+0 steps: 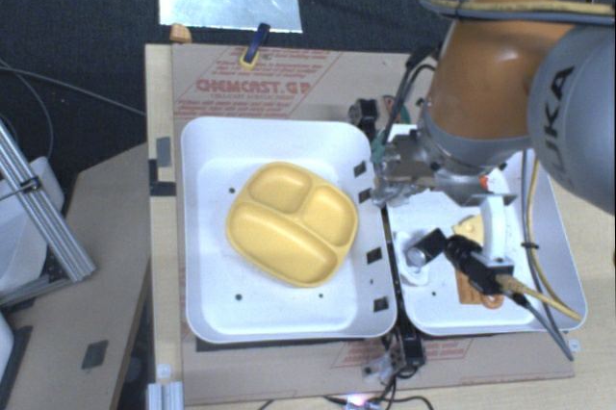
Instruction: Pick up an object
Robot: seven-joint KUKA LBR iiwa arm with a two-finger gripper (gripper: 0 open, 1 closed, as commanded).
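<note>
**Arm over the right bin, plate alone in the left**

The gripper (396, 179) hangs at the inner edge of the right bin (435, 310), just beside the wall that bin shares with the left bin (219, 307). The wrist above hides its tip, so I cannot tell how far open it is or whether it holds anything.

The yellow divided plate (293, 223) lies flat near the middle of the left bin, tilted a little off the bin's sides. White floor shows all round it, broadest along the near edge and the left wall, narrower towards the shared wall.

The right bin is tighter. The grey and orange arm (500, 62) covers its far half. On the floor that shows lie a pale yellow wedge (469, 228), a flat orange-brown piece (474, 289) near the front rim, and a small white piece with a grey round top (416, 258) (too small to name) close to the shared wall.
</note>
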